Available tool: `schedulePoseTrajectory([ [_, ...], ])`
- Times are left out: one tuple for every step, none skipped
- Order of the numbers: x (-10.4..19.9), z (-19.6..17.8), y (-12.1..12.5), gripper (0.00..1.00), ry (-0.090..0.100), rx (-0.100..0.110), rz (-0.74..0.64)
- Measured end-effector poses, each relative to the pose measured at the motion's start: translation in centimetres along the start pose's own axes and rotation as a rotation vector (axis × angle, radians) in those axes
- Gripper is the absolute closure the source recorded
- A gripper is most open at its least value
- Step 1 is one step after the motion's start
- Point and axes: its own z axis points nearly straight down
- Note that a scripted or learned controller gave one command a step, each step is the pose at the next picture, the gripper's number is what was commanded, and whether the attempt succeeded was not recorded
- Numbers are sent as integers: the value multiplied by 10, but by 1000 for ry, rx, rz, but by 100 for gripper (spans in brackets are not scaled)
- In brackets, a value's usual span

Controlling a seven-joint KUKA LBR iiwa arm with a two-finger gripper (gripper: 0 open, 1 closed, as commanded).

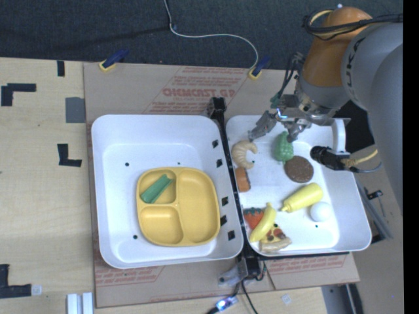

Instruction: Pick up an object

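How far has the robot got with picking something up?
Nothing looks picked up yet. The tool hangs open over the back of the right bin, with nothing between its fingers, close above the green toy. The croissant and brown disc lie nearby. Closing on an object and lifting it remain.

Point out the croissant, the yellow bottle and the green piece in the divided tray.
croissant [244, 152], camera view, on the middle of its curved body.
yellow bottle [302, 197], camera view, on the middle of its barrel.
green piece [156, 189], camera view, on its centre, in the yellow tray's [196, 205] upper-left compartment.
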Motion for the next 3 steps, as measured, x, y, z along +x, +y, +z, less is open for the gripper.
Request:
schedulePoseTrajectory([
  [0, -9, 3, 0, -1, -14, -2],
  [-2, 36, -1, 0, -3, -10, -2],
  [-9, 93, 4, 0, -2, -9, -2],
])
